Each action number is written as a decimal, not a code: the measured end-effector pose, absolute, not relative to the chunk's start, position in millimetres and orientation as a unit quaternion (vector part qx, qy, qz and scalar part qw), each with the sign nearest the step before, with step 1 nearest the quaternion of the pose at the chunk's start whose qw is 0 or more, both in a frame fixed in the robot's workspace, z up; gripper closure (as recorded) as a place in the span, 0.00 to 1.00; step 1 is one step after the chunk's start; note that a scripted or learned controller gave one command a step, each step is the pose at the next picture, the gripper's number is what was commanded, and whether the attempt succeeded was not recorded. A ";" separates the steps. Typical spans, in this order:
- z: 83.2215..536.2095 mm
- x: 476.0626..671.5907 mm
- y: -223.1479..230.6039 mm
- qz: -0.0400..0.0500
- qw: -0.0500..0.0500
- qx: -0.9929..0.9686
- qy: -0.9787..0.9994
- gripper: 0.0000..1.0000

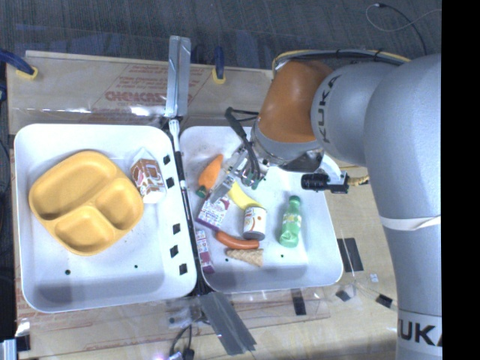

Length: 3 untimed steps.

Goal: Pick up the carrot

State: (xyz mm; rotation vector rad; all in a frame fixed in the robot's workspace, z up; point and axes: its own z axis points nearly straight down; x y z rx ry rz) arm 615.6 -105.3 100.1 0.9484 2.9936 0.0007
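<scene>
**Over the right bin, jaws just right of the carrot**

Camera view: my gripper (238, 172) sits at frame centre, over the upper left part of the right white bin (324, 265). Can't tell whether my jaws are apart or together; the wrist and clutter hide the gap. The stubby orange carrot with a green stem end (210, 173) lies tilted near the bin's left wall, just left of my fingertips; contact unclear, and I see nothing between them. Below me: a yellow banana (241, 196), a purple-and-white packet (213, 212), a small brown-labelled can (255, 221), a green plastic bottle (290, 220), a red-orange sausage (237, 240) and a tan waffle cone (246, 256). Left white bin (45, 291) holds a yellow sectioned plate (85, 200) and a brown-and-white wrapped snack (148, 177) beside it.
</scene>
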 end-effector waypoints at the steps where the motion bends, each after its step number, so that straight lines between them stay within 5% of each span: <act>1: 97.7 650.1 -94.3 0.000 0.004 0.242 0.970 0.00; 2: 111.4 652.9 -93.2 0.001 0.009 0.238 0.971 1.00; 3: 193.4 636.9 -74.8 0.000 0.001 0.248 0.969 1.00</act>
